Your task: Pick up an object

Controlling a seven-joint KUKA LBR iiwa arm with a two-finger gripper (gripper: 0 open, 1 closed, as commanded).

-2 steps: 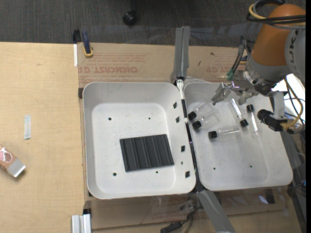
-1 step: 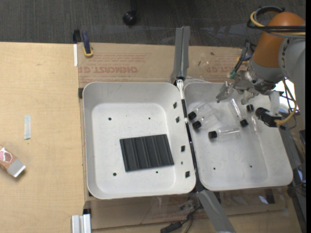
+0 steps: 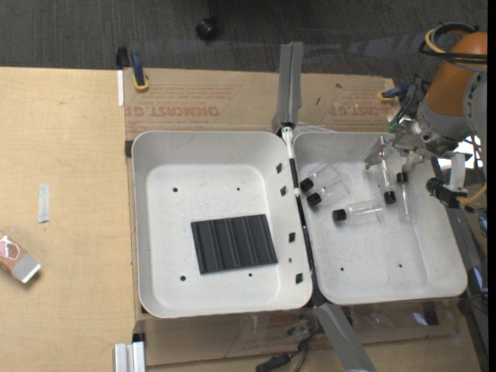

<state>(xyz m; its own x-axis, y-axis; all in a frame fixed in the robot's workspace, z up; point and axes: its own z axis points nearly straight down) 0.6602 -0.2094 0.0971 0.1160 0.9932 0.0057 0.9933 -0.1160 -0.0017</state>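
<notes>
Pincer hangs over the right bin by the clear tubes, probably lining up a grab; can't tell its state.

Even, bright overhead light, soft shadows, mild glare on the white bins, focus slightly soft throughout.

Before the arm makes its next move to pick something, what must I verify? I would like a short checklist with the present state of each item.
1. Objects in reach: ok, clear vials with black caps lie in the right bin.
2. Gripper over that bin: ok.
3. Object held: cannot tell.
4. Vials apart from walls: ok.
5. Left bin: only a dark ribbed pad, lying flat; not an easy target.
</notes>
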